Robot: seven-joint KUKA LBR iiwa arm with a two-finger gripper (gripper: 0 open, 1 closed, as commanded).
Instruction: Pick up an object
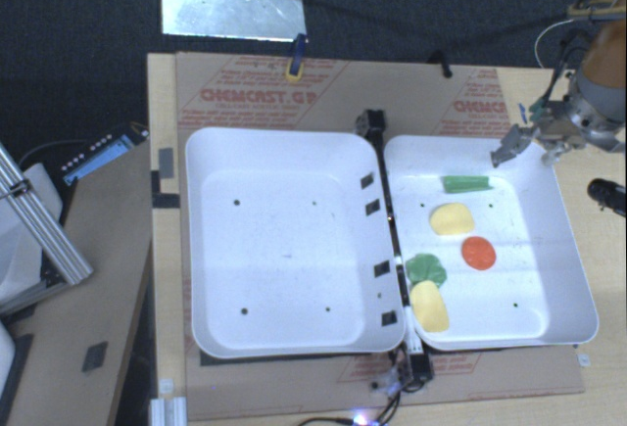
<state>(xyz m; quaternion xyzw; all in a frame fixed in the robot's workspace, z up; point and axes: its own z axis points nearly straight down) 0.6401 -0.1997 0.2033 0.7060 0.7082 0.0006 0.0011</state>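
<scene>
Above the right bin's [563, 218] far corner our gripper [529, 142] hangs with nothing between its fingers; we cannot tell whether they stand apart or together. Nearest below lies the green strip [464, 183], then the yellow piece [452, 218] and red disc [478, 253]. We judge the strip thin enough to slip a pinch, and the bin's wall near enough to catch a finger.
</scene>
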